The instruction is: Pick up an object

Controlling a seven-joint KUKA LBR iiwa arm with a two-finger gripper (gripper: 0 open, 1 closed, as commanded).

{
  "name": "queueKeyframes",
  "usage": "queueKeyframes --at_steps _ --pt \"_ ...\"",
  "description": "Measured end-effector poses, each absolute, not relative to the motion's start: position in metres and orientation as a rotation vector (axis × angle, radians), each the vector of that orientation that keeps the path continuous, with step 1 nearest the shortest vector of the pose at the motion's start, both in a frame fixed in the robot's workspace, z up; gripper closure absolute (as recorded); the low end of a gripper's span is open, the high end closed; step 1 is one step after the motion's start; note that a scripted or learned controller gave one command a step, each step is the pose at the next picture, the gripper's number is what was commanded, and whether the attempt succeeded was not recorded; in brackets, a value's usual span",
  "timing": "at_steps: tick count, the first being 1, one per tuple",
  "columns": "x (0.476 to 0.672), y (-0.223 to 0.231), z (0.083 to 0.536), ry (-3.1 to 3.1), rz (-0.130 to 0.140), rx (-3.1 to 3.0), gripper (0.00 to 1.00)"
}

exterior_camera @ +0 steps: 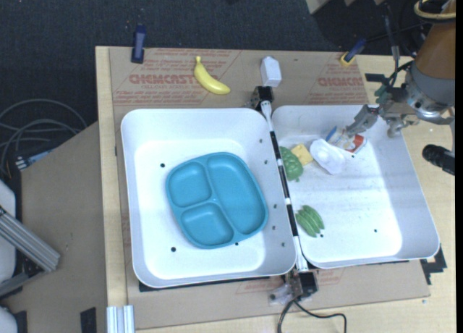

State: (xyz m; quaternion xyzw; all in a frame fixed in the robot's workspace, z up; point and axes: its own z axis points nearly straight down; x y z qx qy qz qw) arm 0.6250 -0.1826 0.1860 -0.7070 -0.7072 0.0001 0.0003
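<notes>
My gripper [359, 127] hangs low over the far part of the right bin [391, 208], reaching in from the arm [432, 71] at the right. Just under its tip lies a small red item [355, 143], with a blue piece [332, 135] beside it. A crumpled white object [330, 156] sits just left of the tip. Further left lie a yellow block [301, 153] and a green leafy toy [292, 166] against the bin's left wall. A second green toy [311, 219] rests nearer the front. Nothing is visibly held.
The left bin [145, 179] holds a blue divided plate [215, 198]. On the board behind the bins lie a yellow banana [210, 78] and a white block [270, 71]. Blue clips [138, 42] sit at the board's far edge.
</notes>
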Motion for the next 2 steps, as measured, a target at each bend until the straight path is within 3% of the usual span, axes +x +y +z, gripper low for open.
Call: queueKeyframes --at_steps 1,2 --pt "0.6653 -0.1954 0.1114 -2.23 -0.012 -2.226 0.0" --pt "0.6652 -0.1957 0.1104 -2.23 -0.01 -2.227 0.0"
